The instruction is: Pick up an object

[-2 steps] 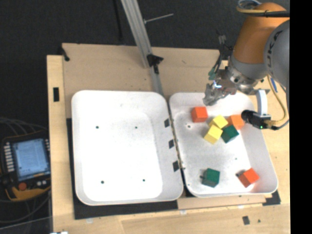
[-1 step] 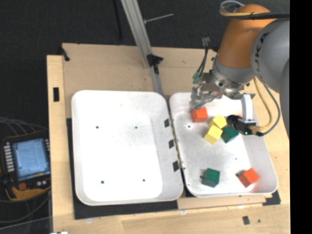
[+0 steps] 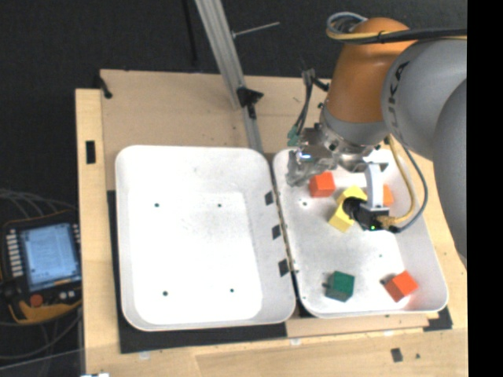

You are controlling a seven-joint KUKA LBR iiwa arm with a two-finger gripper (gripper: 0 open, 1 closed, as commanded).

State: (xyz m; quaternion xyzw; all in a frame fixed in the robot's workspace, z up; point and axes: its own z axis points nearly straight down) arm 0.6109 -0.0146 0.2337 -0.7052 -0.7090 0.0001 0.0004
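My gripper (image 3: 316, 166) hangs below the orange wrist band over the far part of the right bin (image 3: 416, 250). An orange block (image 3: 321, 184) lies right under it, touching or nearly touching it. A yellow block (image 3: 343, 213) sits just in front of that, partly covered by a black part of the tool. Nearer the front wall of the same bin lie a green block (image 3: 339, 286) and a second orange block (image 3: 400, 286). A small orange piece (image 3: 387, 195) peeks out beside the tool.
The left bin (image 3: 137, 234) stands beside the right one, its bare floor showing. A slanted metal pole (image 3: 228, 61) rises behind the bins. A teach pendant (image 3: 43, 258) lies off the bench to the left.
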